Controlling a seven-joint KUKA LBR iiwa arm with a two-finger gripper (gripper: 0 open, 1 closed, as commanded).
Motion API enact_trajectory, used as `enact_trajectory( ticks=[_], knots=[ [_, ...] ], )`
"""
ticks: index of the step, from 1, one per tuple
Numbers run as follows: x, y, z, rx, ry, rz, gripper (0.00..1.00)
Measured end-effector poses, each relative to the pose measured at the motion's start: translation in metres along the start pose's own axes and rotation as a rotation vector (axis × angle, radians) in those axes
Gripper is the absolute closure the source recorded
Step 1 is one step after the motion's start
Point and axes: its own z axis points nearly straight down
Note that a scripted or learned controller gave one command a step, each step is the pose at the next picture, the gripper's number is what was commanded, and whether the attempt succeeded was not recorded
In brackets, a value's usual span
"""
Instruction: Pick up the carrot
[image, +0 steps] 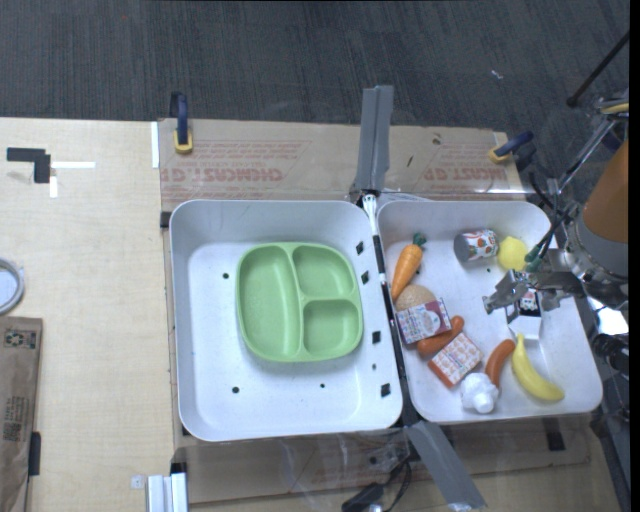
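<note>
We see the carrot (405, 267) lying by the right bin's (570, 395) left wall, green tip pointing up-right; our tool (512, 297) hangs well to its right, its state impossible to tell.

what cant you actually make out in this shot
- Gripper, camera view: small and tangled with cables, so open or shut is unclear.
- Arm: cut off by the right edge.
- Bun: its lower part is hidden under the pink packet.
- Can beside the lemon: label too small to read.
- Carrot: in plain sight, near the right bin's left wall.
</note>
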Motion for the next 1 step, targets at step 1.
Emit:
enact_trajectory(
  ticks=[1],
  knots=[
    [0.0249,0.0391,-0.0894,-0.002,-0.003,0.142,0.0]
  ],
)
